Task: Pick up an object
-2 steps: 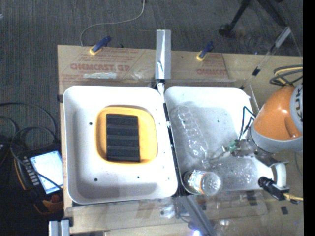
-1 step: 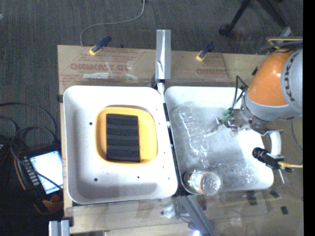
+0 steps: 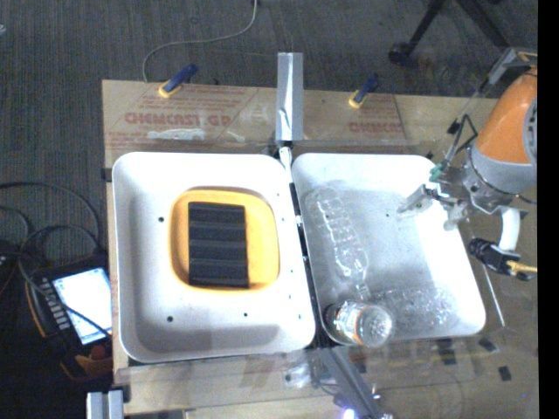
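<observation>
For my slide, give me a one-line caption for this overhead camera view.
KUKA arm's end effector poised over the right bin holding clear plastic bottles; yellow-and-black sponge in left bin.

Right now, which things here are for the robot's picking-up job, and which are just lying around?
For the job:
hand, over the right bin
clear plastic bottle in the right bin
yellow tray with black pad in the left bin

Lying about:
blue and yellow clamps on the bench's far edge
tablet on the floor

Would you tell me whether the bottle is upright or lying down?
Lying down: the clear bottle stretches along the right bin floor.
</observation>
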You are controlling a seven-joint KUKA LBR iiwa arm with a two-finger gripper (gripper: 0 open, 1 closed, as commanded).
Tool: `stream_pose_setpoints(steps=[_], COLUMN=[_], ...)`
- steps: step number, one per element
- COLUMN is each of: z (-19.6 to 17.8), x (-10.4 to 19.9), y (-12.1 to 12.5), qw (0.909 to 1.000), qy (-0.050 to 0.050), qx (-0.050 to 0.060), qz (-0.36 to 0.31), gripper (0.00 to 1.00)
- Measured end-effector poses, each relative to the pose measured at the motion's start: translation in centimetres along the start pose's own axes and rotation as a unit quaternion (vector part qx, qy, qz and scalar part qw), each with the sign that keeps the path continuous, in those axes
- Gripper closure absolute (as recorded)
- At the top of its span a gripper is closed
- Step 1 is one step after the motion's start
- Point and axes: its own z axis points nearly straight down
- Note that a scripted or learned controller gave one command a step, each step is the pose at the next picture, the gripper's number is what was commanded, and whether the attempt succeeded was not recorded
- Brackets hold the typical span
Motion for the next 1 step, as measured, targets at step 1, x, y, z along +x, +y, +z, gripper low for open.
stream_pose_setpoints(steps=[1], z=[-7.29], x=[0.19], y=[-2.74], qw=[1.0000], qy=[0.001], qx=[-0.001], qz=[0.001], gripper=[0.00])
